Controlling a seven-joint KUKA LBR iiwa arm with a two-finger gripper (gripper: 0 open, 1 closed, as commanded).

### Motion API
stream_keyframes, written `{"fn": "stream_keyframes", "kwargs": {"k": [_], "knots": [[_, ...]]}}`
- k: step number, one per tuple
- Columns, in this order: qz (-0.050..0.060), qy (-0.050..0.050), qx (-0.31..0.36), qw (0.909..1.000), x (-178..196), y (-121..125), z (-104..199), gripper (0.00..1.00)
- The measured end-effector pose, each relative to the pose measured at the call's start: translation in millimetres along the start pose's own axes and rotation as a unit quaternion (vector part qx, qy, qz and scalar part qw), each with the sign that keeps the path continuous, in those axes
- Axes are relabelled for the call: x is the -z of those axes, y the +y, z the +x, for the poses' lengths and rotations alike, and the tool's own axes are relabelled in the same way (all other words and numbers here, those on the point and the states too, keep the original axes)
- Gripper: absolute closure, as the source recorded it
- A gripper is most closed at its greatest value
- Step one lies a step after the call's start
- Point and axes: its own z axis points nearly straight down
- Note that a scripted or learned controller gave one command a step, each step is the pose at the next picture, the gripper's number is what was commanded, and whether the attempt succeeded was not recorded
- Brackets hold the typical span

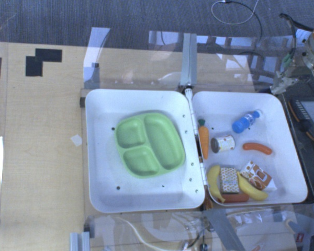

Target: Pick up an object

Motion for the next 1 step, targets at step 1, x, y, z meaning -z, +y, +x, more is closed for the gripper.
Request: {"fn": "stream_keyframes", "kwargs": {"k": [1], "knots": [[0.004,0.001,-0.062,0.9981,-26.4,13.0,-5.8,1.00]]}}
